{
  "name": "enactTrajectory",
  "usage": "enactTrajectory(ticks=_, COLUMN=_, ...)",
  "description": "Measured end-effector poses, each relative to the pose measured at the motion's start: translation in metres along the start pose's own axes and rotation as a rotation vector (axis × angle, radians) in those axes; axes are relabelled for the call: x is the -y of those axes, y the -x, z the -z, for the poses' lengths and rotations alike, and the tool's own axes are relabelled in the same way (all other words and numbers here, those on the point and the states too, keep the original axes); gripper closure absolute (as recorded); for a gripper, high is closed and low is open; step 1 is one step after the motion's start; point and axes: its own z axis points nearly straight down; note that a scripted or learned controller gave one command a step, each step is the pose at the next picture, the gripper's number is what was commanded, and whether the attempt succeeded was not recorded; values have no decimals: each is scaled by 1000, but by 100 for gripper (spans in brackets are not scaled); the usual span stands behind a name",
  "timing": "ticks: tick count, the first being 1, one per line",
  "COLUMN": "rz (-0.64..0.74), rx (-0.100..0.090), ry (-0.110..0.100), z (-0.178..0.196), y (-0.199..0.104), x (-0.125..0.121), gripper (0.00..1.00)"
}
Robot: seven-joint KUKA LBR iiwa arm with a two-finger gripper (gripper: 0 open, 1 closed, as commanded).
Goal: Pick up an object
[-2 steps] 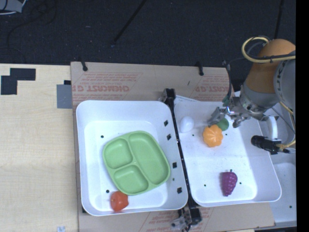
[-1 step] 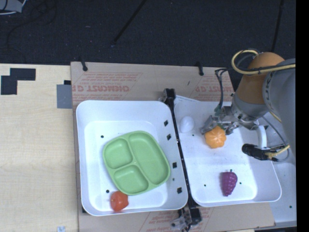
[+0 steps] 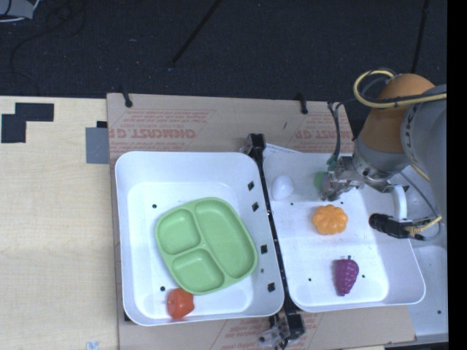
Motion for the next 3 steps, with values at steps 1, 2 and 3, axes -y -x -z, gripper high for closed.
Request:
enactTrajectory(ticks=1, rz=-3, rx=1, ry=5, z=45, y=-3, x=-6, gripper=100)
enactTrajectory(ticks=2, rz=-5, rx=2, ry=6, z=98, y=5, x=-1, gripper=100)
enactTrajectory(ticks=3, rz=-3, rx=1, ry=5, z=131, y=6, x=-1, gripper=100)
